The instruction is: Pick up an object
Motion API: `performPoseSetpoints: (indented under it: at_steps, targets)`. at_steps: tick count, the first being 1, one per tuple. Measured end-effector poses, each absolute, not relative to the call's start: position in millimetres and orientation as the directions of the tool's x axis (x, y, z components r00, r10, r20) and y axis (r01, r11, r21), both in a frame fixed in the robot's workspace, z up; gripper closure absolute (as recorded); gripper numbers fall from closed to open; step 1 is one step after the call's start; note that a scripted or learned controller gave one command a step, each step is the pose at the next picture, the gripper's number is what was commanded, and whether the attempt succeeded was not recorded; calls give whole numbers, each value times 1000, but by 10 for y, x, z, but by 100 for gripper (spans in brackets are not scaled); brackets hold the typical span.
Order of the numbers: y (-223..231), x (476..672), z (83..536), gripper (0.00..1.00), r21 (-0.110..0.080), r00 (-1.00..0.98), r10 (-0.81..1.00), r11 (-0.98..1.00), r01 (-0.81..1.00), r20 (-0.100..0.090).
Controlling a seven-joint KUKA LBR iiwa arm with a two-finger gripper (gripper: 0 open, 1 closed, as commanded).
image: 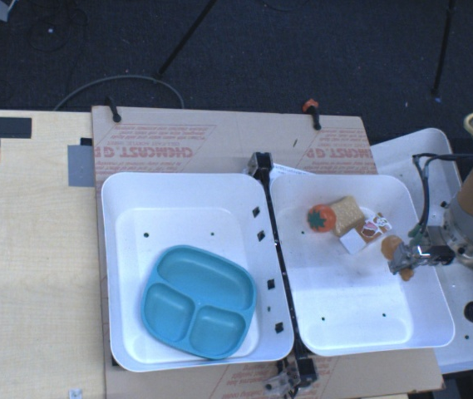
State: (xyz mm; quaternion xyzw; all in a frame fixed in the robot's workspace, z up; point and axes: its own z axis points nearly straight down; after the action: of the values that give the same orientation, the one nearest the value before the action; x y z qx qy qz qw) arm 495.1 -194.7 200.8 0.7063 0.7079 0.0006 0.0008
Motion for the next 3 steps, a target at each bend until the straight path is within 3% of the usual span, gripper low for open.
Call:
performPoseSetpoints:
  at_steps: [1,3]
  targets:
    - [-1952,4957,2281,100,1,-2,1000,2,1000,0]
    - [-946,5180,2096,100,-5,-4,1000,4,1000,4]
